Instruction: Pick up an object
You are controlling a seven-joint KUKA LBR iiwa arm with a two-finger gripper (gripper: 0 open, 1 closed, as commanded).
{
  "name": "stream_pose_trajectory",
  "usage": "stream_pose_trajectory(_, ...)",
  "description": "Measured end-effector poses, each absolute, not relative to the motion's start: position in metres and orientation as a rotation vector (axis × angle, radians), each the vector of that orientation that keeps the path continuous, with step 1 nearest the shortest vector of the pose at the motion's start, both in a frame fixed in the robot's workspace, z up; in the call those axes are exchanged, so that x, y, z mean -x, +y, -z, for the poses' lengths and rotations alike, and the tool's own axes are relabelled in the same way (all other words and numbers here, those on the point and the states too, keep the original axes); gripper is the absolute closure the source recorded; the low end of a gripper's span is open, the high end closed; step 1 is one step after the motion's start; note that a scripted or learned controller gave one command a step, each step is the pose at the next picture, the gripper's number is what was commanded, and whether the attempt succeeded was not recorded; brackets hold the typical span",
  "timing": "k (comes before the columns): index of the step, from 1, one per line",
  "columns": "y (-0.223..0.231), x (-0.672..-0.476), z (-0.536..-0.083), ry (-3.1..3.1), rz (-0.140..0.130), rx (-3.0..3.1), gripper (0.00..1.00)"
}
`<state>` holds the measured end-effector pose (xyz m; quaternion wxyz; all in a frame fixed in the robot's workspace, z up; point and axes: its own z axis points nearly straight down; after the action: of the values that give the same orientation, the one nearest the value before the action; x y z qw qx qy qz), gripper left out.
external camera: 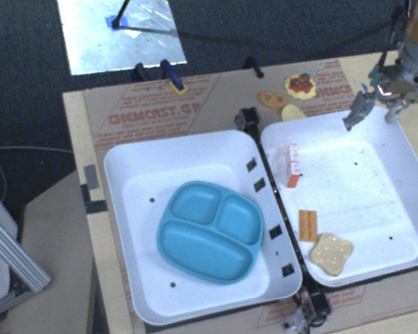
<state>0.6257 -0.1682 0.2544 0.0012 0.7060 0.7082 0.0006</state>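
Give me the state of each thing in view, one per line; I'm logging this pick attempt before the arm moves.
pincer: open, holding nothing, above the right bin's far right corner
blue divided plate: lying flat in the left bin, compartments bare
red and white packet: lying in the right bin by its left wall
orange cracker: lying flat in the right bin
toast slice: lying flat in the right bin's near left corner
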Motion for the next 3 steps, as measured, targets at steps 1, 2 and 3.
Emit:
stream_pose_trajectory(1,-0.209,-0.568,-0.100,2.225,0.013,-2.235,0.00)
stream_pose_trajectory(2,-0.207,-0.575,-0.121,2.220,-0.004,-2.215,1.00)
stream_pose_trajectory(3,-0.168,-0.673,-0.084,2.229,-0.009,-2.204,1.00)
